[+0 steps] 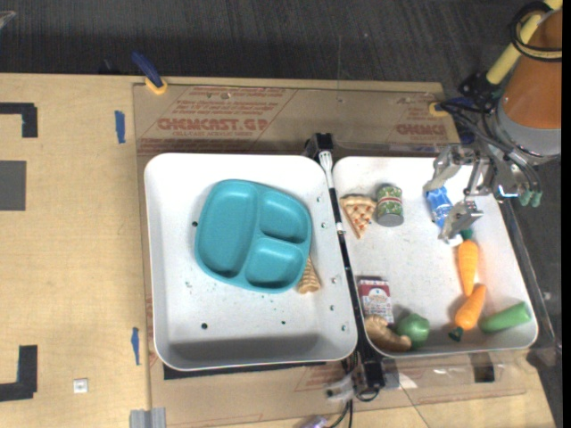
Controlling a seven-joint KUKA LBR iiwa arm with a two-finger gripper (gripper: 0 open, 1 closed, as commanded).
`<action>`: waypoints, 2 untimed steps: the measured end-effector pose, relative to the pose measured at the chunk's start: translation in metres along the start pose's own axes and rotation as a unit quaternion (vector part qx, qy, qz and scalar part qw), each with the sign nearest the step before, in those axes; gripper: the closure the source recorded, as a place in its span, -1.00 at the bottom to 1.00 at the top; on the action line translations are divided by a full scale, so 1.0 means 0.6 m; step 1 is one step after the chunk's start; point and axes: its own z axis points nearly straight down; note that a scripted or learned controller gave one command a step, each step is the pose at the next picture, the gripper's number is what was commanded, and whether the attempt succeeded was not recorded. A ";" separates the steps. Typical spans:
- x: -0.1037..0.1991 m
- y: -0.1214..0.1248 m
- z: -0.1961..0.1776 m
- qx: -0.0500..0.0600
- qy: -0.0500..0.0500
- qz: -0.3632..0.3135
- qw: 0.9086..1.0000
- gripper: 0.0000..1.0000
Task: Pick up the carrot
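Note:
Two orange carrots lie in the right bin (pixel 522 266). One carrot (pixel 467 264) lies lengthwise near the right wall, and a second carrot (pixel 470 308) lies slanted just below it, nearly touching it. My gripper (pixel 453 214) hangs over the bin's upper right part, just above the upper carrot's top end. It looks open, and nothing shows between its fingers. A small blue object (pixel 437 205) lies right by its left side.
The right bin also holds a pizza slice (pixel 359 212), a green can (pixel 388 203), a red-and-white carton (pixel 376 300), a green pepper (pixel 413 328) and a green vegetable (pixel 505 317). The left bin (pixel 169 310) holds a teal divided plate (pixel 254 234) and a cone (pixel 309 276).

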 end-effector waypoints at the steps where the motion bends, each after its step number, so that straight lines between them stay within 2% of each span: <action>1: 0.017 -0.099 0.194 -0.002 0.006 -0.059 0.998 -1.00; 2: 0.156 -0.107 0.248 0.000 -0.001 0.015 1.000 -1.00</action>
